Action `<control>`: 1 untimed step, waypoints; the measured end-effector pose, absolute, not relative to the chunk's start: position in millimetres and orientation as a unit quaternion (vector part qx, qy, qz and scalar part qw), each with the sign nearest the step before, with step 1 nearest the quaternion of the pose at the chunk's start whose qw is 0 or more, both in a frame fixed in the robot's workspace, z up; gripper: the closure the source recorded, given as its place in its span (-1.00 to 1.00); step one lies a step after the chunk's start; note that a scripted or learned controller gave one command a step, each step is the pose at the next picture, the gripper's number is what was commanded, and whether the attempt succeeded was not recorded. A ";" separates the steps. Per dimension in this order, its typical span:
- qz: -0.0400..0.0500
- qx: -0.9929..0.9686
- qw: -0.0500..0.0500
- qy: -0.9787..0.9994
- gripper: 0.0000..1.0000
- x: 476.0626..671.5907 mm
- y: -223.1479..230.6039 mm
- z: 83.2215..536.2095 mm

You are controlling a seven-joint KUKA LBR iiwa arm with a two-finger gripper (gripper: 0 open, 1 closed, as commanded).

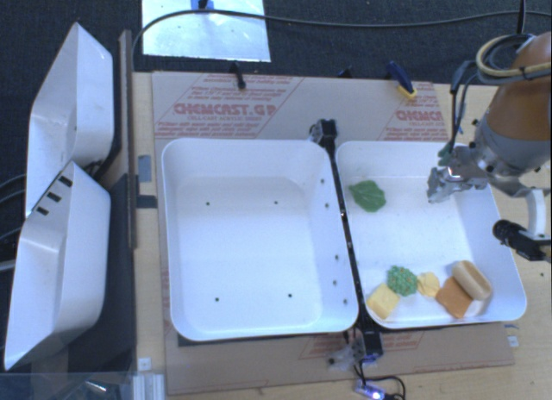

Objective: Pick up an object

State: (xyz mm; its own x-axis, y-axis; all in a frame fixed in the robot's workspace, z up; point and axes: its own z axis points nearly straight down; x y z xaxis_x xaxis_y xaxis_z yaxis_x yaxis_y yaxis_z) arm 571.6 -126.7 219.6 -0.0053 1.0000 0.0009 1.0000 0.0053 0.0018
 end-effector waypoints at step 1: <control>0.001 0.706 0.000 0.709 1.00 579.4 -80.4 228.7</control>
State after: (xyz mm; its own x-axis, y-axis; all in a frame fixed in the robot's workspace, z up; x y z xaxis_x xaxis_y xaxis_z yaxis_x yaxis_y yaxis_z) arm 579.4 -80.4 228.7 -0.0043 1.0000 0.0009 1.0000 0.0043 0.0015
